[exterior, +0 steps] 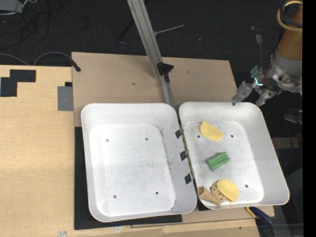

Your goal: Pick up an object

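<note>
- My arm [289, 38] reaches in over the tabletop's [123, 73] right edge, grey with an orange band above the wrist.
- My jaws [251, 96] hang just above the far rim of the right bin [269, 147], near its far right corner; they stand spread apart, with nothing between them.
- In the right bin, a yellow piece [211, 131] lies toward the far edge, left of the middle.
- A green piece [217, 160] lies near the bin's middle, apart from the yellow one.
- At the near left corner a second yellow piece [228, 190] rests against a tan scrap [209, 195]; I cannot tell what the scrap is.
- The left bin [131, 162] sits beside the right one, their inner rims touching.
- A metal rail [148, 38] slants from the far edge down to where the bins meet.
</note>
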You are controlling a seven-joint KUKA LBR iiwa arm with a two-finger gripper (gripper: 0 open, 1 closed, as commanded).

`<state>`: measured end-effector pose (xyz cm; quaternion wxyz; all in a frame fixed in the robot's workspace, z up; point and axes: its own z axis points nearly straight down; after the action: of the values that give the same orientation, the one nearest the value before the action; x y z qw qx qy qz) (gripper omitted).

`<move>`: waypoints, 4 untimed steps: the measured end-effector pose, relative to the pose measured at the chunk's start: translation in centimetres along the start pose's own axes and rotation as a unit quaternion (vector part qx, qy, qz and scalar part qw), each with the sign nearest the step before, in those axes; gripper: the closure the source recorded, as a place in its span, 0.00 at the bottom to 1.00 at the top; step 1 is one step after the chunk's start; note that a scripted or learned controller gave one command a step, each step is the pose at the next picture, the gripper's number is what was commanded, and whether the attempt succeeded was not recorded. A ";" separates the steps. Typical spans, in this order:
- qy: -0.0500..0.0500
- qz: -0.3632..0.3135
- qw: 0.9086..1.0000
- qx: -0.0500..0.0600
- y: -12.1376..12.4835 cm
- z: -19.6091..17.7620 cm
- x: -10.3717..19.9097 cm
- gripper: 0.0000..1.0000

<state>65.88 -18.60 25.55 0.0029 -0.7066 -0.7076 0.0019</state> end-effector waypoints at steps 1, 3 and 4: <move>-0.001 -0.002 1.000 -0.002 0.1 -0.3 0.0 0.00; 0.000 0.001 1.000 0.000 0.6 8.9 0.2 0.00; 0.000 -0.002 1.000 0.001 0.9 15.3 0.4 0.00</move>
<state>66.71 -18.15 10.25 0.0037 -0.7050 -0.7092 0.0024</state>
